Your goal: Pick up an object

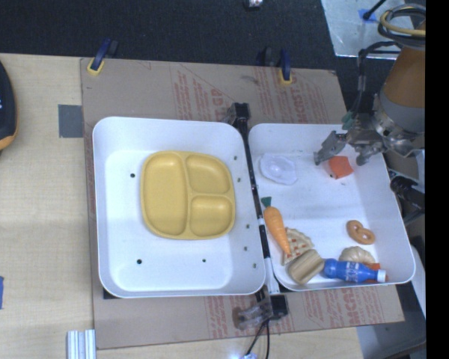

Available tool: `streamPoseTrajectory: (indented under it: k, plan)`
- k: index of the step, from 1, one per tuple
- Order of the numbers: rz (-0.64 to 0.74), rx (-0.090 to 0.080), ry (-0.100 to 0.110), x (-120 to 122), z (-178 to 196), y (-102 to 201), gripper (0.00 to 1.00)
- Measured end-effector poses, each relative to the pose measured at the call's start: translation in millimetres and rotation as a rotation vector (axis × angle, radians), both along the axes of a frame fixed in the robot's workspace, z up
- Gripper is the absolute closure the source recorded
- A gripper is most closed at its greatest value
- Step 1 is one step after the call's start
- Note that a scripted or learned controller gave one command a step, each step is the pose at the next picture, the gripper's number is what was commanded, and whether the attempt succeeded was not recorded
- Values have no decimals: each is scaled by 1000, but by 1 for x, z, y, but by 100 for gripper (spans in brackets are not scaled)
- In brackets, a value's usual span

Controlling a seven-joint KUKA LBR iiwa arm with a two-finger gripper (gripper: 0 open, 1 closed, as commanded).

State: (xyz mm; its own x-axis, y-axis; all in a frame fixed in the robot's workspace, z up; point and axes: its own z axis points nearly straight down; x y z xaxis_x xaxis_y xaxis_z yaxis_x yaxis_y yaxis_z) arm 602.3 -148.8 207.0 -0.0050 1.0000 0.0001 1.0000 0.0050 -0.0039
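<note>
End effector [349, 146] spread open low in right bin [404, 223], fingers either side of orange block [340, 167], not gripping it. Same bin: clear lid [278, 169], carrot [275, 229], pretzel [360, 232], blue bottle [352, 271], bread pieces [303, 264]. Left bin [116, 268]: yellow divided plate [188, 194]. Block small, squarish, orange-red, in bin's far part beside the fingers; no clear long axis. Both bins on desk [37, 223].
</note>
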Motion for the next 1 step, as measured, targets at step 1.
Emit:
streamPoseTrajectory:
  k: [1]
  plan:
    - [2,-5,-8,57,-63,-36,0]
